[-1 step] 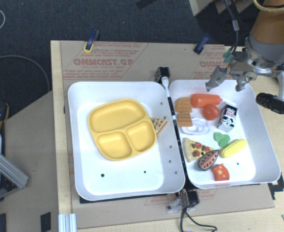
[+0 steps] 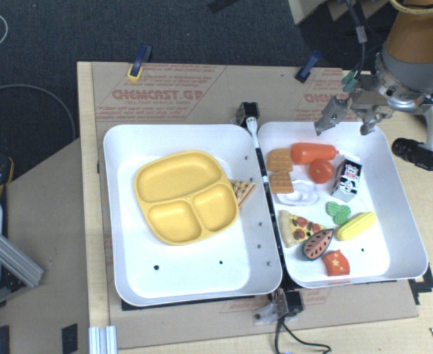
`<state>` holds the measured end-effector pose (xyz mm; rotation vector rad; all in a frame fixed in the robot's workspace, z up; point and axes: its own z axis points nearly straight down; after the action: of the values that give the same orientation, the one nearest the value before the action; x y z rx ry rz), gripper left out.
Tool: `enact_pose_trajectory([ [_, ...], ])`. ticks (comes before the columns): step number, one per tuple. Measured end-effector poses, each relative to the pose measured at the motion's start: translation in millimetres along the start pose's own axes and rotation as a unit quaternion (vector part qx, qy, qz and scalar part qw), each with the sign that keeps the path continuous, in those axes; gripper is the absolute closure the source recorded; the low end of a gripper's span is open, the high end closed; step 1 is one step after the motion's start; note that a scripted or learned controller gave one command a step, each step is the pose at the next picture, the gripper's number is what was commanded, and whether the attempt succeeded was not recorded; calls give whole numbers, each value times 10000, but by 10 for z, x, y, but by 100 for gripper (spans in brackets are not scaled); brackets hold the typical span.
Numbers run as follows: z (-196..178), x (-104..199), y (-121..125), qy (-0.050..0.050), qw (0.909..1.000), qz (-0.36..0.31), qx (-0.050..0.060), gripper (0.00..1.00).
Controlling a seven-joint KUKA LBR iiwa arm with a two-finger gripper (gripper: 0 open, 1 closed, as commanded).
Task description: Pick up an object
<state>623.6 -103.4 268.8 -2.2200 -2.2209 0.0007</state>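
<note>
Tabletop (image 2: 201, 87): flat brown board with red printed lettering, clamped at the top edge, spanning most of the frame.

Left bin (image 2: 127, 271), centre-left: shallow, smooth white plastic with rounded corners. It holds a yellow divided plate (image 2: 186, 195), glossy, three compartments, with a small waffle-patterned wedge (image 2: 243, 190) touching its right edge.

Right bin (image 2: 400, 220), centre-right: same white shell, crowded with toy food.

Arm (image 2: 415, 28), upper right: orange band over grey wrist.

Gripper (image 2: 350, 116), upper right, above the right bin's top rim: its two dark fingers are spread wide apart with nothing between them.

Candidate objects, all in the right bin, none lifted:
- orange-red sausage shape (image 2: 313, 152), smooth and rounded, nearest the gripper, just below it
- tan waffle pieces (image 2: 279, 171), ridged and flat
- pizza slice (image 2: 297, 227), flat triangle
- yellow corn (image 2: 355, 226), bumpy and oblong
- black-and-white carton (image 2: 347, 179), boxy, printed
- red tomato (image 2: 320, 170), round and glossy, touching the sausage shape
- dark oval piece (image 2: 317, 244); green leafy piece (image 2: 338, 212); small red piece (image 2: 335, 263)

Risks, as judged: the pieces sit packed together, so a descent may catch two at once or nudge neighbours aside. Smooth rounded plastic could squirt from the fingers. Flat pieces offer little edge. A drop close to the rim may strike the bin wall.
</note>
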Motion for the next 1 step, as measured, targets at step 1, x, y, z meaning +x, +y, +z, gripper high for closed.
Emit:
enact_pose_trajectory([
  [1,599,77,-43,5,10000,4,31,0],
])
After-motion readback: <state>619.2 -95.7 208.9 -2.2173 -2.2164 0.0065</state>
